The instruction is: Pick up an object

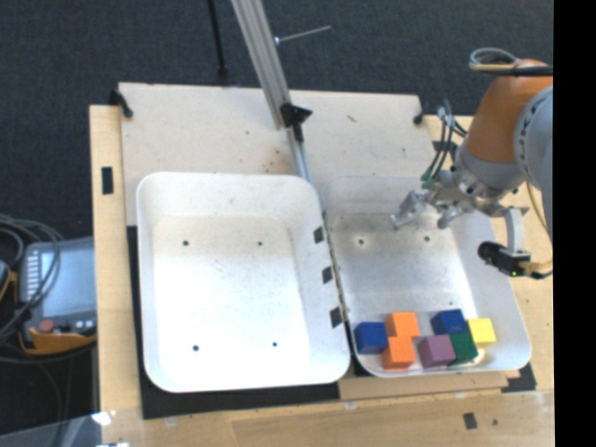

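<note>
- My gripper (pixel 426 209) hangs over the far end of the right bin (pixel 400 259), up near its back wall.
- I cannot tell if my gripper is clenched or let go. It looks too small and too grey against the white bin.
- I see no block in my gripper. All the blocks are at the other end of this bin, well apart from it.
- Behind my gripper is my wrist, then my orange band (pixel 498 119), then my grey arm going off to the right side.
- The blocks sit in a little bunch at the near end of the right bin, touching or just beside each other.
- There is a blue block (pixel 371 336) on the left of the bunch.
- Next to it are two orange blocks. One orange block (pixel 403 323) is a bit farther back and the other orange block (pixel 399 351) is at the front.
- Then comes a purple block (pixel 434 350), and a green block (pixel 464 347) just beside it.
- A second blue block (pixel 450 321) sits behind those two.
- A yellow block (pixel 481 331) is at the right end of the bunch.
- The left bin (pixel 233 277) sits right beside the right bin.
- Both bins rest on the bench (pixel 186 128).
- A silver pole (pixel 265 54) slants up from the back of the bench.
</note>
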